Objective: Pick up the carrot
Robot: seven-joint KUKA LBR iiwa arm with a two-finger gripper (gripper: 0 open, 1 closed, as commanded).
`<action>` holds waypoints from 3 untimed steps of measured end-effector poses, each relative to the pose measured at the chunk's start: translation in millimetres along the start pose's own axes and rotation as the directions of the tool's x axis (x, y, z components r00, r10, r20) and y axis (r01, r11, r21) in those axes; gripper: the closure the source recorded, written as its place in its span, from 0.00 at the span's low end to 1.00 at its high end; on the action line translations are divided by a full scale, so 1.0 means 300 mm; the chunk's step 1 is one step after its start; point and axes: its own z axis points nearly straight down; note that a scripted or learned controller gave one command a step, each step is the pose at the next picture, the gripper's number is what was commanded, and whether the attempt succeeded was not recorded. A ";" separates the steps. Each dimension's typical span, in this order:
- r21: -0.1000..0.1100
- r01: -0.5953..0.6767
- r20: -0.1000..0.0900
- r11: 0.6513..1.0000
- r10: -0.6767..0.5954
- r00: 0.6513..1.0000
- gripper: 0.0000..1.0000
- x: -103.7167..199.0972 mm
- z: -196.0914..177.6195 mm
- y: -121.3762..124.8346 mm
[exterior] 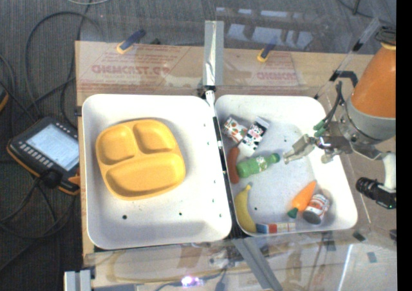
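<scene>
orange carrot [304, 197] lying in right bin

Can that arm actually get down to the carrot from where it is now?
Probably yes. The carrot lies in the right bin, open from above. The gripper hangs just above and beyond it. A small can touches the carrot's side, which might crowd one finger.
</scene>
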 end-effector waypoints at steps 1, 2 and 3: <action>-0.005 0.181 0.003 0.984 -0.181 0.984 0.00 -0.110 0.469 -0.059; -0.017 -0.113 -0.018 0.993 0.112 0.994 0.00 -0.205 0.478 -0.044; -0.026 -0.331 -0.008 0.943 0.331 0.944 0.00 -0.166 0.478 -0.045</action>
